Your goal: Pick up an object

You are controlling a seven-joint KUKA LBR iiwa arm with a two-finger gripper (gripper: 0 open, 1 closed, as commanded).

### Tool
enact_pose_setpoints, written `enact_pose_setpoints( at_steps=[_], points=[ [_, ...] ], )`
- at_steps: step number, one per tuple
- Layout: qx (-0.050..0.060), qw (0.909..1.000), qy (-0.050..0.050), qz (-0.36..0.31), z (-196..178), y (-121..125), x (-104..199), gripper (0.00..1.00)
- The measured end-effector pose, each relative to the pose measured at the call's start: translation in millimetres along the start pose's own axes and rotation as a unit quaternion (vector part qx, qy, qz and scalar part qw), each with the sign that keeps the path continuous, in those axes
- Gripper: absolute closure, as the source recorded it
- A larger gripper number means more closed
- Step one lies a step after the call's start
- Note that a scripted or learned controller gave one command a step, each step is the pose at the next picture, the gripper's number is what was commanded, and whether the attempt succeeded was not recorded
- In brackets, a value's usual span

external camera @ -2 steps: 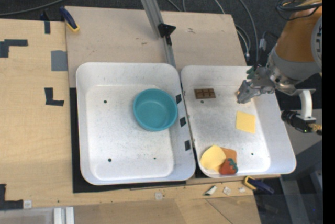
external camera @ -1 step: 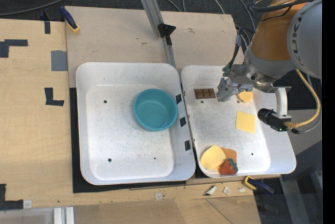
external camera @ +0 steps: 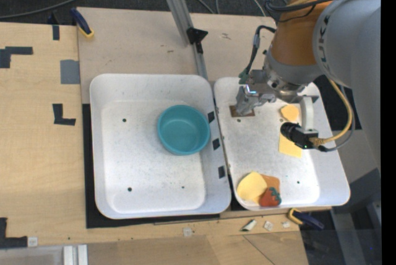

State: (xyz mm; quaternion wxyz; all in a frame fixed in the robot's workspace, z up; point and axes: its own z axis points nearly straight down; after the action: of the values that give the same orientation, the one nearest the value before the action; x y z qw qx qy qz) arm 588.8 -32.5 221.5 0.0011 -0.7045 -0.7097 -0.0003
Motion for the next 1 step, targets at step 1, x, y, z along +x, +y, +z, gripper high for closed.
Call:
enact_pose_setpoints(
  at_steps=[1],
  points=[
    [0.001, 1.0, 0.0, 0.0, 0.2, -7.9, 51.2, 1.0]
  ],
)
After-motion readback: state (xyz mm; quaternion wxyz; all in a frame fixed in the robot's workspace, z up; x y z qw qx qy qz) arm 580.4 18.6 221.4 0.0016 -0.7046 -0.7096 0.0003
